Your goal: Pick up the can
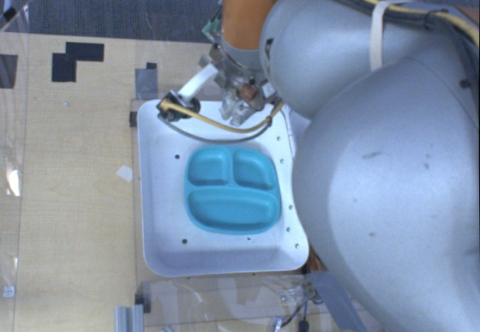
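Grey arm [375, 158] looms closest, hiding much. Its pincer [241, 107] hovers over the white bin [161, 195] behind a blue tray [232, 189]; grip state unclear. No can identifiable, so searching seems next.

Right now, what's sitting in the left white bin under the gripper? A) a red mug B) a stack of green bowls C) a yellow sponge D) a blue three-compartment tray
D: a blue divided tray with two small wells and one long one lies flat on the floor of the white bin, just in front of the gripper at the bin's far edge.
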Action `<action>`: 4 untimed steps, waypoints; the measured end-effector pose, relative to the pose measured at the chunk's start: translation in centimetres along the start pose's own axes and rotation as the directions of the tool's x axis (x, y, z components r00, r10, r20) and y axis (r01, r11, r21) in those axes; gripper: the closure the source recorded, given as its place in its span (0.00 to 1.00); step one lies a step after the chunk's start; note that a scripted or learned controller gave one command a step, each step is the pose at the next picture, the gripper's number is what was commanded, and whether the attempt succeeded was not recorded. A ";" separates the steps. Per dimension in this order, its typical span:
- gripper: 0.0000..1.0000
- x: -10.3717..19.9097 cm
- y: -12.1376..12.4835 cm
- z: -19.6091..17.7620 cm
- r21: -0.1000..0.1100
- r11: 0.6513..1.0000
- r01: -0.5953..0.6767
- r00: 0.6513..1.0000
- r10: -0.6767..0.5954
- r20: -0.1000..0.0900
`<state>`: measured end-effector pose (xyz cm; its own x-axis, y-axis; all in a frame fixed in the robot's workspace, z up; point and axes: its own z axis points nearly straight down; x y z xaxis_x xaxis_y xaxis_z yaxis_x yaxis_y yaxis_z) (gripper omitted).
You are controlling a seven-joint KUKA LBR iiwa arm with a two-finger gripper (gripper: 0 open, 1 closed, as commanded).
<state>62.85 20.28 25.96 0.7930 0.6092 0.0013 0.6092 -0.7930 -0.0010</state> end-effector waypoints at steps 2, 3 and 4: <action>1.00 -3.2 5.5 -6.2 -0.001 0.975 -0.223 0.975 0.223 -0.003; 1.00 2.1 -1.2 -2.9 0.001 0.936 -0.353 0.936 0.353 -0.005; 1.00 3.7 -1.1 -7.9 -0.001 0.972 -0.236 0.972 0.236 -0.005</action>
<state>65.07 23.42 33.85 0.9145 0.4046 0.0061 0.4046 -0.9145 -0.0005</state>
